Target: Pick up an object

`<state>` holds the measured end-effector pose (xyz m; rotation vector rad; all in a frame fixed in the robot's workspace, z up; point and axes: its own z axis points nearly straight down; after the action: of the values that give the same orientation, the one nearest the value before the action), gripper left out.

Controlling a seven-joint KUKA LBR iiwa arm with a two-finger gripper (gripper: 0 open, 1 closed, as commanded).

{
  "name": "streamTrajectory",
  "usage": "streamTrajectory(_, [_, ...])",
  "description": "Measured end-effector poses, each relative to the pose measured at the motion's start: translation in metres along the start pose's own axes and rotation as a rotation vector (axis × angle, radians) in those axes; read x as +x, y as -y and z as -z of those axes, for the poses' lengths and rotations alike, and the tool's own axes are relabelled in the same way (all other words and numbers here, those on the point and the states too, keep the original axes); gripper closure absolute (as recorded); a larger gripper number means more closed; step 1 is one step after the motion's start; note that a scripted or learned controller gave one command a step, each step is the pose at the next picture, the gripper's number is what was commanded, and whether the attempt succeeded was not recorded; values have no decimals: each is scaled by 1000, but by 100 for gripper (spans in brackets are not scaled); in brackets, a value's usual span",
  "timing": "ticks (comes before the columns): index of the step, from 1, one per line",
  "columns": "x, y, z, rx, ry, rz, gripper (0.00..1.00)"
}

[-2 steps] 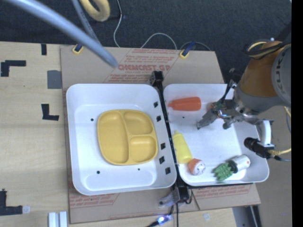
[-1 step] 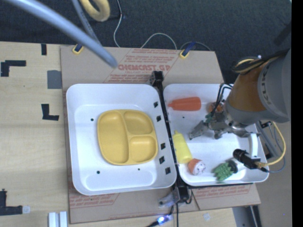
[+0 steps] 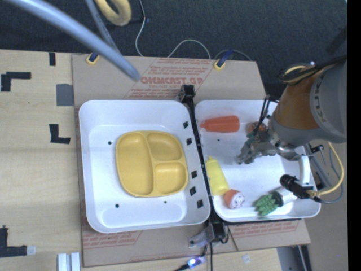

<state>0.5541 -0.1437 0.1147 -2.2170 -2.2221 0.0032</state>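
**Hand low in the right bin, nothing visibly held**

We see the hand (image 3: 250,153) down in the right bin (image 3: 254,205), near its far side; we cannot tell whether it is open or closed. An orange carrot (image 3: 220,124) lies just beyond it. A yellow piece (image 3: 216,175), a small orange-and-white item (image 3: 233,199) and a green toy (image 3: 266,204) sit nearer the front. The left bin (image 3: 96,151) holds a yellow divided plate (image 3: 151,164).

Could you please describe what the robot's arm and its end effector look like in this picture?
The arm is bulky and rounded, grey with a broad orange band above the wrist. Its end effector is a small dark grey metal piece with thin fingers. Dark cables run beside the wrist, and a white bracket with a black fitting hangs below it.
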Motion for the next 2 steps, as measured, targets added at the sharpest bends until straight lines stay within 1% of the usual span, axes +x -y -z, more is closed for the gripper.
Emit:
streamTrajectory(1, [2, 2, 63, -8, 2, -1, 100])
streamTrajectory(2, [4, -6, 108, -7, 2, 0, 100])
